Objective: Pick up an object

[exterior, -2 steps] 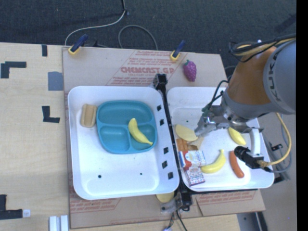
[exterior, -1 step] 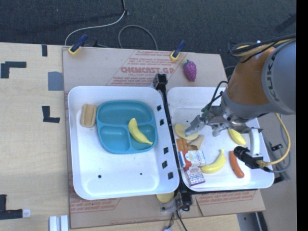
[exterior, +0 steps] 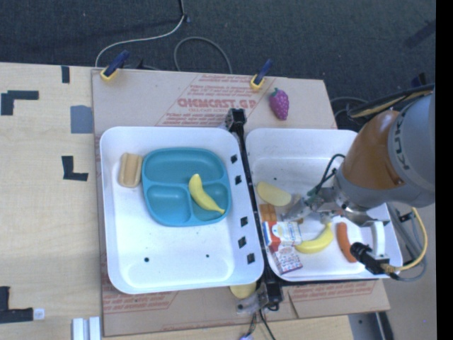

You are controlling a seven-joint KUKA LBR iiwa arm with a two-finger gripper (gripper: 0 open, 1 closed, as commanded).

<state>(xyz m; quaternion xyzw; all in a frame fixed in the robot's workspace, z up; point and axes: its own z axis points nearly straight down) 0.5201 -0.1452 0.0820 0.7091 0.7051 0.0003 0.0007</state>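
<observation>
Jaws [exterior: 309, 207] low in the right bin [exterior: 297, 144], apparently lined up for a grab; can't tell their opening or whether anything is held. Just below them: curved smooth yellow banana [exterior: 316, 241]. Beside it, a printed flat packet [exterior: 282, 245] and an orange sausage-shaped piece [exterior: 344, 241]. Pale rounded disc [exterior: 273, 194] just left.

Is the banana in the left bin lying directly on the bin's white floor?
No, that banana lies inside the blue divided plate, not on the bin floor.

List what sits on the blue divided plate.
A single banana lies on the blue divided plate, in its right-hand compartment. The other compartments show bare blue, and nothing covers the plate.
</observation>
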